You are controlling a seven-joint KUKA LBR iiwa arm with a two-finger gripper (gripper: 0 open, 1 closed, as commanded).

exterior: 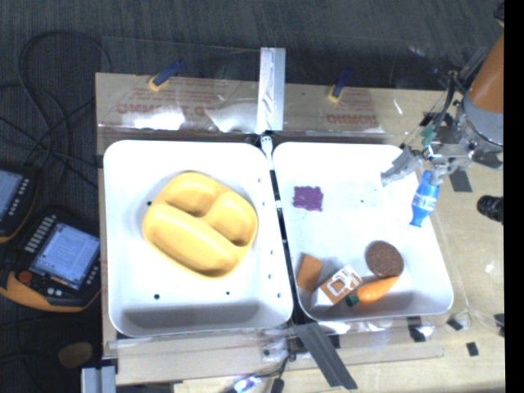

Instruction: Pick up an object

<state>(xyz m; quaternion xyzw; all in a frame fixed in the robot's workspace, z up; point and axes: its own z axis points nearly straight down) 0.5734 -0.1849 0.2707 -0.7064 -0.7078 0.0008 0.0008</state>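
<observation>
Left bin (123,219): a large yellow bread-shaped object (199,223) is held in it, filling much of the floor.
Right bin (360,174): set just beside the left bin, a central divider between them; small items are contained.
Purple patch (308,197): seen flat on the right bin's floor, near the divider.
Orange block (308,271): placed toward the right bin's near wall, just beside a small white-and-orange box (340,284).
Carrot (375,290): laid just right of the box, against the near wall.
Brown disc (384,258): found just above the carrot, touching or nearly so.
Blue bottle (422,201): seen at the right bin's right edge, tilted slightly, directly below the gripper.
Gripper (429,167): positioned over the right bin's right rim; the bottle's top is met by it, yet whether it is gripped, or the jaws are open or closed, cannot be told.
</observation>
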